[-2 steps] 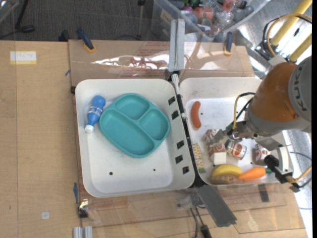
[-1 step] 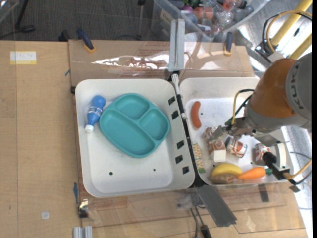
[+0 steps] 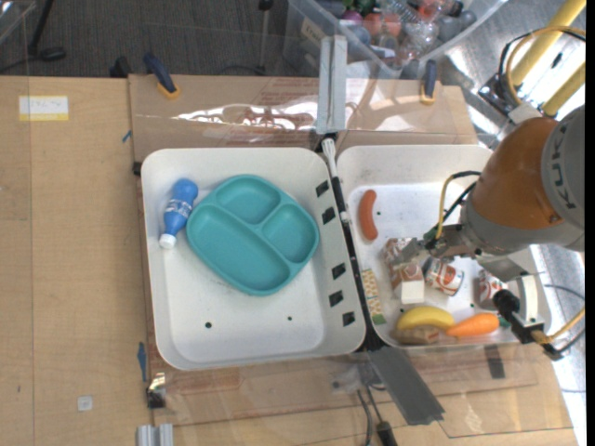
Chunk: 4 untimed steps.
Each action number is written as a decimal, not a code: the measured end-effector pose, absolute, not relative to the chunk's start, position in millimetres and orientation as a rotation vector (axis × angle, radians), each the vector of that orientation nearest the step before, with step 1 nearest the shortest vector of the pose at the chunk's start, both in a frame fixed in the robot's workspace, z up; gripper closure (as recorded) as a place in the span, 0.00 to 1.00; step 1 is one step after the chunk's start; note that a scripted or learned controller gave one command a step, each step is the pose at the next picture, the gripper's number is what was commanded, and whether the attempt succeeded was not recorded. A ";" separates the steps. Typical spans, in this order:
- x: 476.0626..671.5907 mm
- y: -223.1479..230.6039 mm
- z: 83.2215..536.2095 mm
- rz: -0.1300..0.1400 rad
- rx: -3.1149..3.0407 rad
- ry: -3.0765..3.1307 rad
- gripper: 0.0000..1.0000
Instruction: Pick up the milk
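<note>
My arm (image 3: 530, 184) reaches in from the right over the right bin (image 3: 409, 170), and my gripper (image 3: 437, 242) hangs low near the middle of that bin. Whether it is open or closed I cannot tell.

The milk (image 3: 448, 277), a small white carton with red print, lies just below my gripper, toward the bin's near edge; I cannot tell if I am touching it. Just left of it are a brown-and-white packet (image 3: 402, 254) and a small white block (image 3: 412, 292). Along the near edge lie a banana (image 3: 424, 319) and a carrot (image 3: 479, 324), side by side. A sausage (image 3: 368, 214) lies near the bin's left wall.

In the left bin (image 3: 232, 337), a teal divided plate (image 3: 253, 233) sits in the middle, with a blue-and-white bottle (image 3: 178, 211) beside it toward the left edge.
</note>
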<state>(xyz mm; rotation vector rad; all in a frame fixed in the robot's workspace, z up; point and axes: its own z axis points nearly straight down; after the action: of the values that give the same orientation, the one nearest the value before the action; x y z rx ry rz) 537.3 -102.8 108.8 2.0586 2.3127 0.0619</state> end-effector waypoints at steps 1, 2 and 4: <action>544.5 -99.9 110.7 0.031 2.076 2.319 0.00; 644.4 -117.0 108.6 0.037 2.045 2.340 0.00; 651.3 -108.4 109.4 0.033 1.998 2.365 0.00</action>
<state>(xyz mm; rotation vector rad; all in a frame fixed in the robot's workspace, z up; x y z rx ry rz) 651.3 -108.4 109.4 1.9983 2.3652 0.0332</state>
